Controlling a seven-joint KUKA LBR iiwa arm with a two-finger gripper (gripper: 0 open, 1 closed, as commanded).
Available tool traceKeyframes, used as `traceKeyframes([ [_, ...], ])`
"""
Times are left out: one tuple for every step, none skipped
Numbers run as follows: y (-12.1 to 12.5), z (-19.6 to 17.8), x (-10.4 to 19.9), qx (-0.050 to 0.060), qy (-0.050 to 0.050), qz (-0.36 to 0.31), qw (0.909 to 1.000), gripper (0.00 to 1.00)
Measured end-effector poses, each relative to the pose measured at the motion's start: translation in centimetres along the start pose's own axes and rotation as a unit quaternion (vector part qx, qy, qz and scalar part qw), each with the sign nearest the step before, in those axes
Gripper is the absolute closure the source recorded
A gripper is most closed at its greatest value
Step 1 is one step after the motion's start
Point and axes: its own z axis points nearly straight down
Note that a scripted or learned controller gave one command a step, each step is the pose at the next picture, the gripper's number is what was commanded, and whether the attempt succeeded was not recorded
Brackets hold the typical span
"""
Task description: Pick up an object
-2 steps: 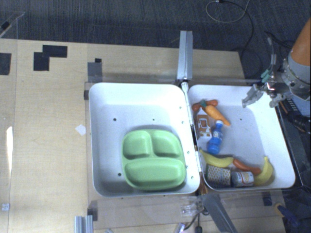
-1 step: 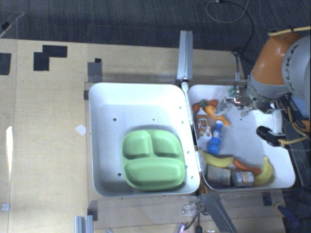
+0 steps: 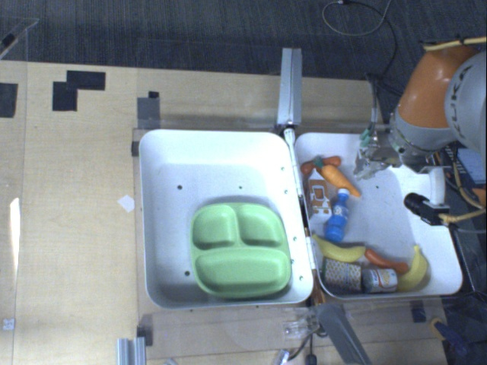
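From the camera above, I see my table [image 3: 68,226] as pale wood, with black square marks near its far left corner and a dark carpeted floor [image 3: 190,14] beyond it, where a thin cable [image 3: 365,14] loops. Two shallow white bins sit side by side on the table, split by a metal rail [image 3: 290,90].

The left bin [image 3: 163,173] holds a green divided tray [image 3: 240,249], lying flat toward the near side, with three compartments facing up.

The right bin [image 3: 449,272] holds the things I could pick. A carrot [image 3: 337,177] lies at the far left, just beside a small carton [image 3: 318,196] against the left wall. A blue bottle [image 3: 337,217] lies near the carton, toward the middle. Along the near wall are a yellow banana [image 3: 338,251], a can [image 3: 342,274], a second can [image 3: 379,280] beside it, a reddish sausage-like piece [image 3: 384,261], and another banana [image 3: 415,268] curved at the near right.

My hand [image 3: 370,160] hangs over the far part of the right bin, just right of the carrot and apart from it. I cannot tell how wide it stands; nothing shows between its fingers. A black part [image 3: 422,206] of my arm juts over the bin's right side.
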Motion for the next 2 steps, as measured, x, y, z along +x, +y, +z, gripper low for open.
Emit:
traceKeyframes([
  [-2.3,-12.9,-1.4,0.000,-0.001,-0.111,0.9938,1.00],
  [-3.0,-6.5,6.2,0.002,0.000,-0.110,0.9939,1.00],
])
